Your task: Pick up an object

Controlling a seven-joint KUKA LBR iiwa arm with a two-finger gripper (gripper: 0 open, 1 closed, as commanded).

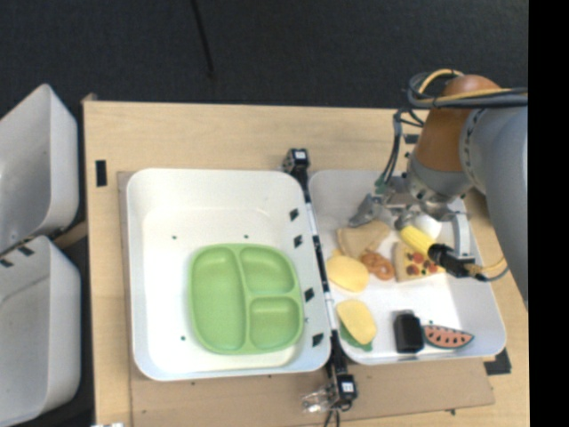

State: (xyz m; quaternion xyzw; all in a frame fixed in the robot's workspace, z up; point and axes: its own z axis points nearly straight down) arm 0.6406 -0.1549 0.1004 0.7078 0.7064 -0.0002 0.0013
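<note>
At the left edge stand two white rounded shapes (31,176), one behind the other, beside the wooden surface (222,136). Around it the floor (267,34) is dark, almost black.

On the surface, the left bin (147,238) carries a light green plate (244,298) with three compartments, lying flat near its front right corner. Small black clips (296,159) sit along the wall where the two bins meet.

The right bin (333,189) holds all the toy food. Just beside the dividing wall lies a round yellow piece (347,272), and in front of it a yellow-green piece (357,321). Behind the round one there is a beige slab (364,238), touching a brownish twisted piece (380,265). Further right come a small pizza-like slice (418,262), a black block (408,332) and a watermelon slice (447,336) near the front wall.

The gripper (404,216) is low over the back part of the right bin, just above the beige slab and a bright yellow piece (415,238). Whether it is released or clenched, I cannot tell, and no object is seen clearly grasped in it. The grey arm (498,163), with its orange band (444,136), comes in from the right.
</note>
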